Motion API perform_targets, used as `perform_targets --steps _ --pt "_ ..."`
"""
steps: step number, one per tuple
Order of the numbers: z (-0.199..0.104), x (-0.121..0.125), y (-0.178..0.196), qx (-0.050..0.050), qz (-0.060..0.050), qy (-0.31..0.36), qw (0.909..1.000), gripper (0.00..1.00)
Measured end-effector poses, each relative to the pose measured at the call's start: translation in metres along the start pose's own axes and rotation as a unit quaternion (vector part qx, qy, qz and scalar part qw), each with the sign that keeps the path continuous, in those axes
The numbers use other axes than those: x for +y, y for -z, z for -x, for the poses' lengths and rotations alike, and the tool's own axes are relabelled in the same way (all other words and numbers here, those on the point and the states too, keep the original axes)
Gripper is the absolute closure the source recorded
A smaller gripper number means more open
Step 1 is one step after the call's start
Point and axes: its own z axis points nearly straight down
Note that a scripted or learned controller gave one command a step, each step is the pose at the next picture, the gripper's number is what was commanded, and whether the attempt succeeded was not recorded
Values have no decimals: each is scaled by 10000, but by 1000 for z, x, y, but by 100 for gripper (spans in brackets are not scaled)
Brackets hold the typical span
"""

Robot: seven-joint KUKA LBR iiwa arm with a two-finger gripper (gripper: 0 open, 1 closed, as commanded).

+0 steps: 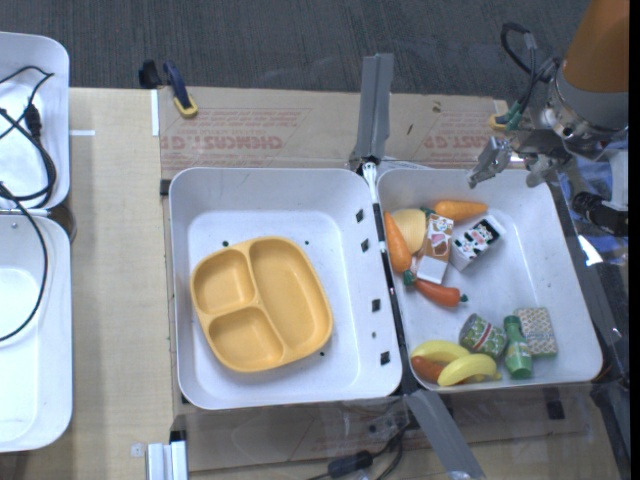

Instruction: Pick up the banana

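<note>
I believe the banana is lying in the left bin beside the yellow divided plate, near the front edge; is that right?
Not quite: the camera view shows the banana in the right bin, near its front edge. The yellow divided plate sits in the left bin.

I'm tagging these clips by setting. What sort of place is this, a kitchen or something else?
Probably a robotics lab bench, not a kitchen. Two white bins sit on cardboard sheeting, the right bin's toy food includes a banana, and a grey and orange robot arm holds its tool above that bin's far edge.
</note>
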Motion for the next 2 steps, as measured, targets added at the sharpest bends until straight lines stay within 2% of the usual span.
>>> perform_targets --steps 1,2 --pt "-1 -92 -145 3 -9 393 9992 0" --pt "-24 -147 -155 7 -7 1484 9889 0"
